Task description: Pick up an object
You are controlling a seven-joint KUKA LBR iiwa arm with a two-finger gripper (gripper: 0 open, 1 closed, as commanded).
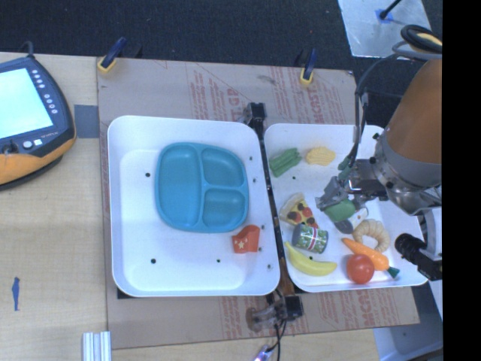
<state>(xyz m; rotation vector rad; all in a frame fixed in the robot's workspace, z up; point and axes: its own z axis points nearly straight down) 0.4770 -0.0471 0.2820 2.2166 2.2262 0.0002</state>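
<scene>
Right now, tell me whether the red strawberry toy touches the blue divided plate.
Apart. The camera view shows white bin floor between the red strawberry toy and the blue divided plate.

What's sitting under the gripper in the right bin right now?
Directly under the gripper a dark green toy piece shows, partly covered by it, so its shape is unclear. Beside it lie a pale croissant-like piece and a pizza slice. The bin floor beneath stays hidden.

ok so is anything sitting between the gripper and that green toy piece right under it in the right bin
Nothing visible does. The gripper hangs right over the dark green toy piece in the right white bin; the curled beige shrimp toy lies just beside it.
</scene>
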